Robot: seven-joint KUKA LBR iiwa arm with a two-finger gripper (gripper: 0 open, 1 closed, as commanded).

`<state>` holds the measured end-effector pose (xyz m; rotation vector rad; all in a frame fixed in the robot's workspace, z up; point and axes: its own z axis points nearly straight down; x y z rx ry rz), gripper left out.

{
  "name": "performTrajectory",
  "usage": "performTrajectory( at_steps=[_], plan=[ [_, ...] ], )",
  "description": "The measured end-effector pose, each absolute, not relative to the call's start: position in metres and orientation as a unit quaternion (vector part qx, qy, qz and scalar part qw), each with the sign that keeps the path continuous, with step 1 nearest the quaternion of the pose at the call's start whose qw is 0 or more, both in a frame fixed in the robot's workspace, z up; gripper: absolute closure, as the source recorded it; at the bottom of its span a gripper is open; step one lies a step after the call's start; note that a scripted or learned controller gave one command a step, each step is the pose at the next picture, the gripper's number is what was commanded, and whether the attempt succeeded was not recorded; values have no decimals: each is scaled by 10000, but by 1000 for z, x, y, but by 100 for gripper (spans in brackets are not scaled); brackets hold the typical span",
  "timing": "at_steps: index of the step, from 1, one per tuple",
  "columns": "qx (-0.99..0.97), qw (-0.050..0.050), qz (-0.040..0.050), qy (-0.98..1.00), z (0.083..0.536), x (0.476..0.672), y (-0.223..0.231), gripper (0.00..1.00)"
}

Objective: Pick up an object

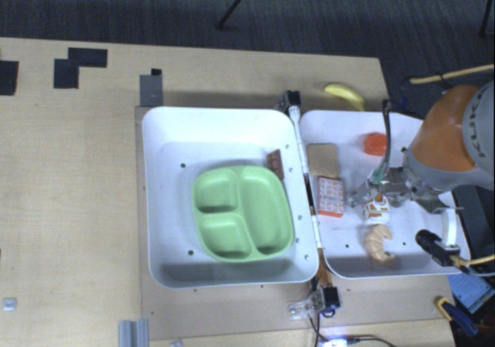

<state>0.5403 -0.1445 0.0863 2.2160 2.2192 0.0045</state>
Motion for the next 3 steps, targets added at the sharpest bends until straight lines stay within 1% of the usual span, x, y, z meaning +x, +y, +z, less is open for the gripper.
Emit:
performTrajectory(
  at_steps=[1, 2, 3],
  plan=[
    [7062, 44, 31, 7080, 98, 542, -144, 100],
    [7051, 13, 18, 7091, 216, 547, -79, 100],
    [7049, -1, 10, 7093, 206, 604, -4, 100]
  ],
)
